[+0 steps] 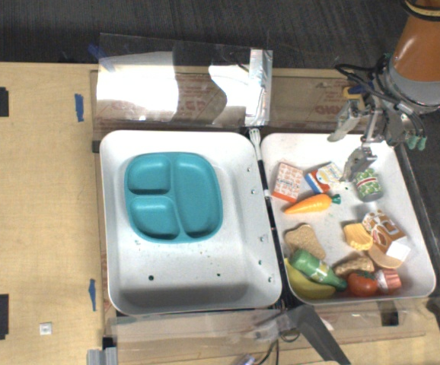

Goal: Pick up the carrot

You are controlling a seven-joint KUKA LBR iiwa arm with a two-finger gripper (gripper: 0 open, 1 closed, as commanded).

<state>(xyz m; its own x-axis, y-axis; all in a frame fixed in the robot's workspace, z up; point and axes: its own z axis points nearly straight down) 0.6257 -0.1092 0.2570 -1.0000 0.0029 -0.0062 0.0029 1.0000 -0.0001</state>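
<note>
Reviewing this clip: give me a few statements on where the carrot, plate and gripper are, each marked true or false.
1. The carrot lies in the right bin. True.
2. The teal divided plate sits in the right bin. False: it sits in the left bin.
3. The gripper holds the carrot. False: the carrot lies on the bin floor, apart from the gripper.
4. The gripper is over the far part of the right bin. True.
5. The carrot's green end points toward the plate. False: its orange tip points that way.
</note>
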